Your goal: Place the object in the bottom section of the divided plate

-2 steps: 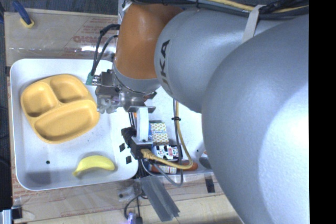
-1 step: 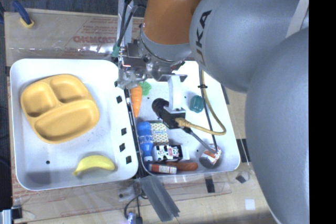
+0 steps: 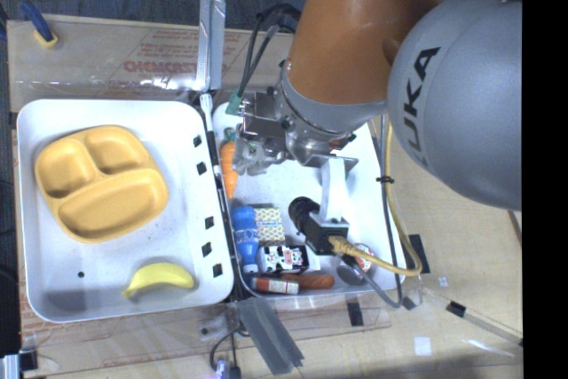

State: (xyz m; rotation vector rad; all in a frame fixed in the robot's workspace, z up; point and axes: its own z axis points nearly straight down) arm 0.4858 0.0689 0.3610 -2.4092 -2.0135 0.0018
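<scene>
The yellow divided plate (image 3: 100, 181) lies in the left bin (image 3: 177, 115), with its large section toward the front. A yellow banana (image 3: 160, 279) rests on the bin floor in front of the plate. My gripper (image 3: 255, 146) hangs low over the back left corner of the right bin (image 3: 373, 296), right beside an orange carrot (image 3: 228, 166) that lies against the bin's left wall. The arm's bulk hides most of that bin's back half.
Along the right bin's left and front sides lie a blue bottle (image 3: 244, 231), a patterned box (image 3: 269, 225), a black-and-white carton (image 3: 286, 259), a red-brown stick (image 3: 293, 284) and a spoon (image 3: 351, 273). The divider between the bins carries black clips (image 3: 211, 222).
</scene>
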